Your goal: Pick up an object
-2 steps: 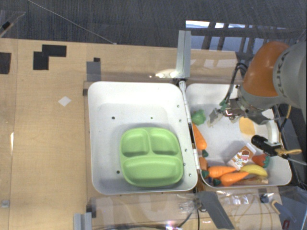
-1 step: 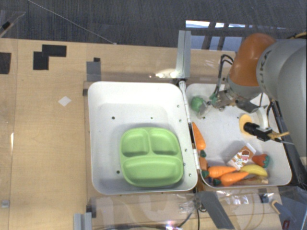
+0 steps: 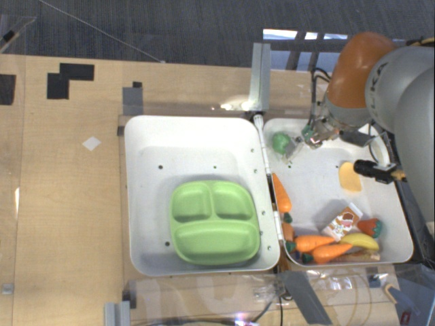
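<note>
The arm reaches in over the right bin, and its gripper sits low at that bin's far left corner. Whether the jaws are spread or pressed together cannot be told; they are small and partly lost against the wrist.

Taking the right bin as landmark: a green ball lies at its far left corner, just beside the gripper's tip. Whether the two touch cannot be told, and the ball is not seen between the jaws. A yellow piece lies toward the bin's right side, near a black part of the arm. A carrot lies along the bin's left wall. In the near part of the bin sit more toys in a heap: two more carrots, a banana, a small carton and a red piece.

Just left of the right bin, touching it along the shared wall, is the left bin, with a green tray in its near half. Both bins rest on the tabletop.
</note>
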